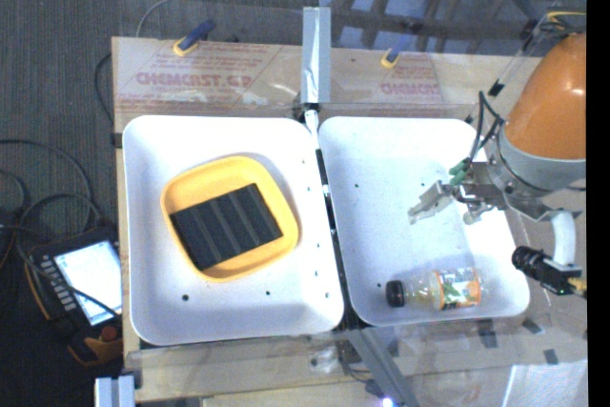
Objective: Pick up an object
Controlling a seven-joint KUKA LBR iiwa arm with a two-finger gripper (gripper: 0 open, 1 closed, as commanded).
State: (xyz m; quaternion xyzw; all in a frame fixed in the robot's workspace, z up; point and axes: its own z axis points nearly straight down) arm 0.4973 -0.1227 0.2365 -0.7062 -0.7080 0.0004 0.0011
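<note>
A small clear bottle (pixel 437 291) with a black cap and an orange-green label lies on its side near the front edge of the right bin (pixel 381 157), cap pointing left. My gripper (pixel 444 211) hangs over the right part of that bin, behind the bottle and apart from it. Its fingers are spread open with nothing between them. In the left bin (pixel 143 157) sits a yellow square dish (pixel 181 191) holding a black ridged block (pixel 229 224).
The grey arm with its orange band (pixel 553 110) comes in over the right bin's right edge. Cables run along the wrist. A metal divider post (pixel 315 62) stands behind the seam between the bins. A tablet (pixel 81 276) lies on the floor at left.
</note>
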